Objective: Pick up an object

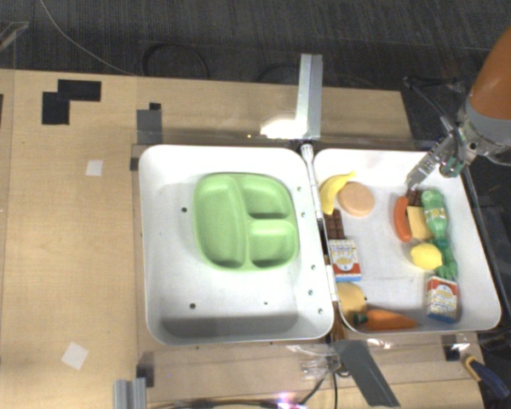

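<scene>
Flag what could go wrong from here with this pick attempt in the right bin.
The gripper hovers near a tight cluster along the right wall: hot dog, green bottle, lemon. It might nudge neighbours or pinch two things. Items hugging the right bin wall leave little finger room, so a grasp could slip.

1 fixed camera is looking down from above the bench [60, 228] at a slant, far enough back to be taking in both white bins: the left bin [166, 313] is sitting near the frame's centre, the right bin [485, 309] toward the right edge. Dark carpet [238, 15] is filling the top. The arm [504, 92] is entering at upper right.
</scene>
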{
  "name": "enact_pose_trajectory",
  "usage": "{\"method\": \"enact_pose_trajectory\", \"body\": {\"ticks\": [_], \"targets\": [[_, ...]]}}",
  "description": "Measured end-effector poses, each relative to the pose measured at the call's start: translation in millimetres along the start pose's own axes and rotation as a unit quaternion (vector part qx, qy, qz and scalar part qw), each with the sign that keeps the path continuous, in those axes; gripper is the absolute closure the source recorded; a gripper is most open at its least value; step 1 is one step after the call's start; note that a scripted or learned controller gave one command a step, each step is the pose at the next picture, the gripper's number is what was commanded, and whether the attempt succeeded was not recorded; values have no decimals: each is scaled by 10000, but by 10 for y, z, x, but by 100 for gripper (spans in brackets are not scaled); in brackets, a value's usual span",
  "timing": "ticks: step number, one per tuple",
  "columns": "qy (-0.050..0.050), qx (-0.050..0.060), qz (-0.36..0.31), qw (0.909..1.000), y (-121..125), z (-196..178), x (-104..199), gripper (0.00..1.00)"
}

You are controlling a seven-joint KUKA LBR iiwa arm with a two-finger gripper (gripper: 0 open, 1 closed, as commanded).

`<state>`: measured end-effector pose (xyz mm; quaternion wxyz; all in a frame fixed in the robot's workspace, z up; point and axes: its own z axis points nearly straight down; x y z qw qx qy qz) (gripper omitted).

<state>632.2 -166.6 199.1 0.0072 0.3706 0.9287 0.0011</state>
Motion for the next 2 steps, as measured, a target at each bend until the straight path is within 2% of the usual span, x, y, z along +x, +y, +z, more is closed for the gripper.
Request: {"method": "enact_pose_trajectory", "body": {"ticks": [1, 2], "targets": [[21, 0, 630, 9980, 548, -469, 411, 100], [10, 3, 129, 9999, 569, -754, 118, 100]]}}
